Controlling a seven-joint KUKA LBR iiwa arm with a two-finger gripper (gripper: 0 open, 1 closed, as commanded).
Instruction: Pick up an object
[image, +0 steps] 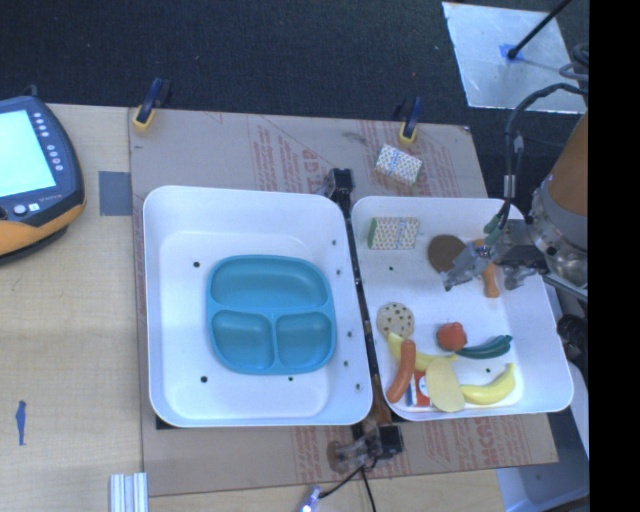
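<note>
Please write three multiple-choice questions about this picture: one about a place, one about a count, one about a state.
1. Where is the blue divided plastic plate?
A. In the left white bin
B. In the right white bin
C. On the cardboard outside the bins

2. How many compartments does the plate have?
A. Two
B. Three
C. Five

3. How does the small patterned block lie?
A. Inside the right bin
B. On the plate
C. Outside both bins

Answers: 1 A, the plate rests in the left bin. 2 B, one wide section and two smaller. 3 C, it lies on cardboard beyond the right bin.
</note>
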